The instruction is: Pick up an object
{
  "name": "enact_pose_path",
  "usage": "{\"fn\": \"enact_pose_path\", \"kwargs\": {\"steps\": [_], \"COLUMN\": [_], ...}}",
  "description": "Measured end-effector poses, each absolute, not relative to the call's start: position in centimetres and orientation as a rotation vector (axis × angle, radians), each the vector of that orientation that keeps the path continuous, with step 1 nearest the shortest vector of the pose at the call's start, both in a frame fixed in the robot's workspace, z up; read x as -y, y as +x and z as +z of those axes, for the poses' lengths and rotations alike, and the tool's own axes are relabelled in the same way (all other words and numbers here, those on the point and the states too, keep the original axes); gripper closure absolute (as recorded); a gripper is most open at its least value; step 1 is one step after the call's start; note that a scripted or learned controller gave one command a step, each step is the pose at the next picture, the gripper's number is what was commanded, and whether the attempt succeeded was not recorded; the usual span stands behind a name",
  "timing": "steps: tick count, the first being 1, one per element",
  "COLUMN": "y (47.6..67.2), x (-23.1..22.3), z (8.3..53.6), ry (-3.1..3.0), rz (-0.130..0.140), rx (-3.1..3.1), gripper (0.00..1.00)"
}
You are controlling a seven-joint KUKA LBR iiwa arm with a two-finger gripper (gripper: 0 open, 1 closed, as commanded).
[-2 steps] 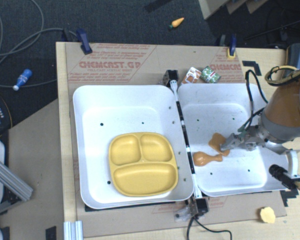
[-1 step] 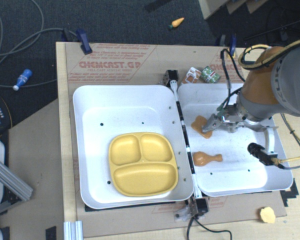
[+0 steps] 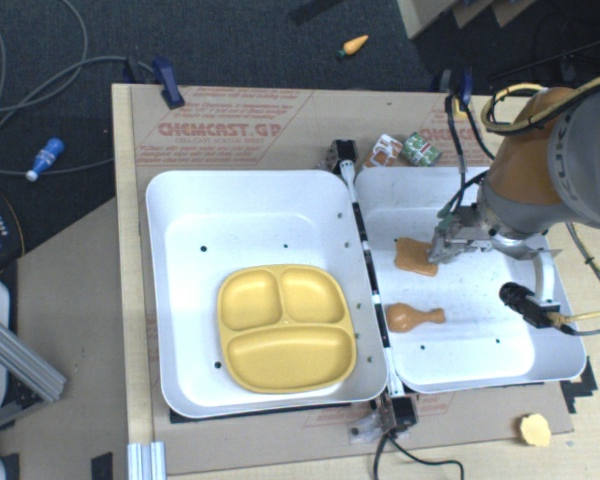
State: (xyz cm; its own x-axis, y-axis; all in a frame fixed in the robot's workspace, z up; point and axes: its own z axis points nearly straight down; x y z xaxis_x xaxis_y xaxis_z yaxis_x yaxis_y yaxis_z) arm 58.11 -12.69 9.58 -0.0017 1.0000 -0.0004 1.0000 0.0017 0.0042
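Camera view, looking down at a slant on a tabletop [image 3: 230, 133] covered by brown printed cardboard.

1. Left white bin [image 3: 180, 218]: holding a yellow divided plate [image 3: 285, 328] with three compartments, set flat, toward the front.
2. Right white bin [image 3: 470, 363]: just beside the left one, rims meeting along the middle. Holding two things, both on its left side and apart from each other:
 - tan-brown lump [image 3: 413, 257], in the back half, directly left of the gripper [image 3: 446, 247] and touching it or very nearly so; cannot tell which.
 - tan toy drumstick [image 3: 412, 317], nearer the front, lying flat with its thick end by the dividing rim.
3. Gripper: lowered into the right bin beneath the grey arm with its orange band [image 3: 525, 163]. Grip state not readable from this angle; cannot tell whether wide or narrow, nor whether closed on the lump.
4. Outside the bins, on the tabletop: crumpled snack wrappers [image 3: 405, 150] behind the right bin; blue clamp [image 3: 167, 81] at the back left edge; yellow chunk [image 3: 533, 429] at the front right.
5. On the dark floor: small blue bottle [image 3: 46, 156] at left; small orange object [image 3: 355, 44] beyond the back edge.
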Motion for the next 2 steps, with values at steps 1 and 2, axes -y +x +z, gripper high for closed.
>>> {"fn": "enact_pose_path", "kwargs": {"steps": [1, 2], "y": [53.28, 53.47], "x": [10.00, 10.13], "z": [11.35, 11.24], "ry": [2.225, 2.223], "rz": [-0.002, -0.001], "rx": [-2.225, -2.222], "gripper": [1.00, 0.00]}}
